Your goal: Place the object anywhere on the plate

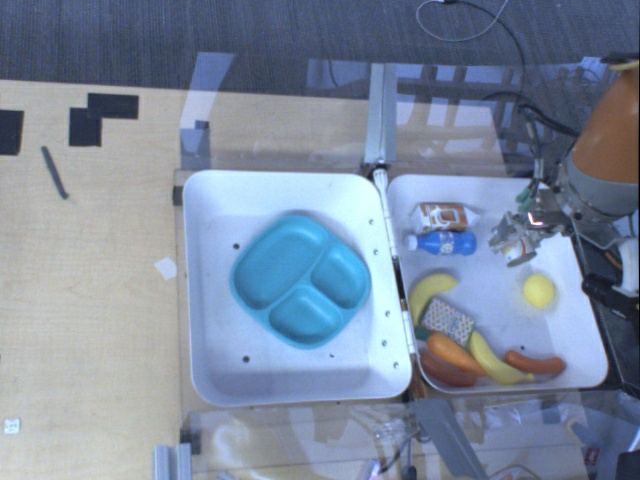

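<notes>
Two white bins sit side by side on the desk. The left bin holds a blue plate with three compartments, lying near the bin's middle, turned at a slant, with nothing on it. The right bin holds the other things. Near its far edge lies a small brown packet, and just in front of it, touching or nearly so, a blue bottle on its side with its white cap toward the divider between the bins. A yellow ball rests alone toward the right wall. Along the near edge things crowd together: a banana curves by the divider, a speckled sponge leans against it, a carrot lies below that over a dark red piece by the near left corner, a second banana runs toward the near edge, and a sausage lies next to it. The arm comes in over the far right corner of the right bin, and the hand hangs above the bare floor between the bottle and the ball; whether its fingers are spread or pressed together cannot be told, and nothing is seen between them.
</notes>
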Controlling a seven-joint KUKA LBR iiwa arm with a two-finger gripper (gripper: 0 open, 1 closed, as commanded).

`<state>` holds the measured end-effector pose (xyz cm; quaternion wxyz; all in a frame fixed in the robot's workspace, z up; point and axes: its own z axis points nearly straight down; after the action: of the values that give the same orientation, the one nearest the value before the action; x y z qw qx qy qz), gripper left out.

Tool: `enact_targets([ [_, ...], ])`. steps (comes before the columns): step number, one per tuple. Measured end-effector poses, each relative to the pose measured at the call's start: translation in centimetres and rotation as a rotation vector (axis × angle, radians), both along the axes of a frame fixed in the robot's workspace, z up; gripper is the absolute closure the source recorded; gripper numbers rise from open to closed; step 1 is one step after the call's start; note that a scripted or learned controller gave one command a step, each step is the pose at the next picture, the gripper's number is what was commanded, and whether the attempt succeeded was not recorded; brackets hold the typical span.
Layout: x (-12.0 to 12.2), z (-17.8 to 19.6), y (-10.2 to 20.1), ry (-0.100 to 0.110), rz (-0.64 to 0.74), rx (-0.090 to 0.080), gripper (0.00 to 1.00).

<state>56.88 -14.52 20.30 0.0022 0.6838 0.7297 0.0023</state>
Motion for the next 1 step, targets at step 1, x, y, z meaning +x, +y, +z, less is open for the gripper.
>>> enact_targets([
  [1,-3.16,-1.87,8.43,0.004,0.223,-0.001,1.00],
])
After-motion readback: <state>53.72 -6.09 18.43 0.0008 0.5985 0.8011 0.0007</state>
